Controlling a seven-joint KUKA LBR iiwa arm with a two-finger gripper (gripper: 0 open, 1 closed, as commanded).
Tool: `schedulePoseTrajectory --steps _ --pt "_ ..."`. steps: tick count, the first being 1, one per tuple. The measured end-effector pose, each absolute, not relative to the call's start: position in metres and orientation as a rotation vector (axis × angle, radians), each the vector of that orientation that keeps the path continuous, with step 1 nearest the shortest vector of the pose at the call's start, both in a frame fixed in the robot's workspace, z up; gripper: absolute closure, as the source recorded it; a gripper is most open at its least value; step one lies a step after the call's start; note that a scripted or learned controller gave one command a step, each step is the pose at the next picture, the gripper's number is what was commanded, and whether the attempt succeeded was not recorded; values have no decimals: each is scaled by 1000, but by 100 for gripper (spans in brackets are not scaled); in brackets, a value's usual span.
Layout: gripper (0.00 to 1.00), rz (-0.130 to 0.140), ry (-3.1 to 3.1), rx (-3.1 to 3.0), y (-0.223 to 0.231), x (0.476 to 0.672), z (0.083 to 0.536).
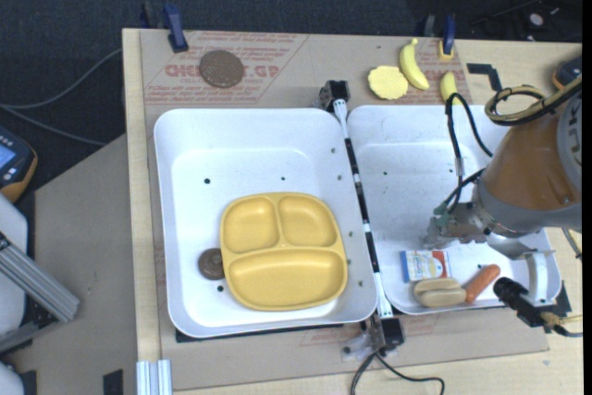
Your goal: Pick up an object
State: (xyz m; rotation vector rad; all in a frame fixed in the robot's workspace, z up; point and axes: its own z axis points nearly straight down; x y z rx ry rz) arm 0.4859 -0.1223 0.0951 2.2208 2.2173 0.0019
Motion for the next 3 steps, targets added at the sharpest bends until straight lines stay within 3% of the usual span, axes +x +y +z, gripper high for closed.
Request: schedulePoseTrajectory --steps 1,2,3 --pt "100 15 2224 2203 -56 559 191" --pt "100 5 2211 2217 -118 619 221" --pt "100 3 2218 2215 -143 669 210"
